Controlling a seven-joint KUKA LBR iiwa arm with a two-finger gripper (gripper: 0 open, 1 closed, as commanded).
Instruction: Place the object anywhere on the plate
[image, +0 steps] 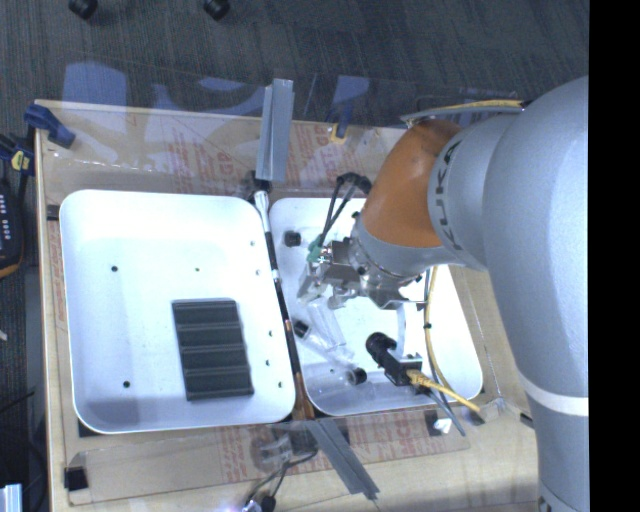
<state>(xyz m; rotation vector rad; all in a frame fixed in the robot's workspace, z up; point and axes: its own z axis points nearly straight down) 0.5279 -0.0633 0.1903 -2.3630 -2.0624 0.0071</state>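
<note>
In the left bin (120, 230) I see the dark ribbed plate (212, 349) lying flat toward five o'clock. In the right bin (458, 345) a small black object (291, 238) sits at eleven o'clock, well apart from the plate. The gripper (330, 335) hangs over that bin's middle, at five o'clock from the object, and I cannot tell whether it is open or closed.

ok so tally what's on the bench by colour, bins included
white: 2, left bin and right bin
dark grey: 1, ribbed plate in the left bin
black: 1, small thing in the right bin
total: 4
</note>
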